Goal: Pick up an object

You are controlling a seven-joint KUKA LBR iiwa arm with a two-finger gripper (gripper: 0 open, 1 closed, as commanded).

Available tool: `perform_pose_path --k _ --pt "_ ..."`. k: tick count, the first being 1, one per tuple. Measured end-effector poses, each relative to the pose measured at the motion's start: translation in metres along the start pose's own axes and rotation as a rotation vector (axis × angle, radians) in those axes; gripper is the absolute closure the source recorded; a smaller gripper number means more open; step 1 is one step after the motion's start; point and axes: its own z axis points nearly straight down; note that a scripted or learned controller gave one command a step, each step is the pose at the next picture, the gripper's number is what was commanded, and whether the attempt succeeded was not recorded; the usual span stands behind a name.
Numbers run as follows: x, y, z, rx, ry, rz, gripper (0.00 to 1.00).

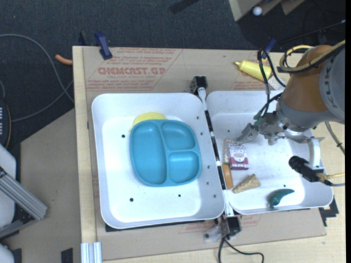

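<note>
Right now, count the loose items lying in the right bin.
4: a small packet, an orange stick, a tan cone, a teal piece. The arm may hide others.

The worktop (164, 64) was a brown board with red lettering printed across the back. A blue clamp (102, 44) sat at its far left corner and a yellow thing (253, 68) lay near the far right. Black cables (33, 75) snaked over the dark floor (137, 15) on the left.

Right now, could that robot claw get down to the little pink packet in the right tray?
Probably yes. The gripper hangs over the right bin, just up and right of the pink packet. The packet lies flat with nothing on top, though an orange stick sits close beside it.
</note>
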Motion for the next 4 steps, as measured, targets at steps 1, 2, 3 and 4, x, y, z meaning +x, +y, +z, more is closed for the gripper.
perform_pose_path --k 1,2,3,4 --pt "0.025 -0.018 0.008 -0.003 0.000 -0.001 0.00" --pt "0.027 -0.032 0.029 -0.033 0.000 -0.001 0.00" --pt "-0.031 0.075 0.024 -0.004 -0.002 -0.001 0.00" --pt "0.012 0.044 0.040 -0.001 0.000 -0.002 0.00"
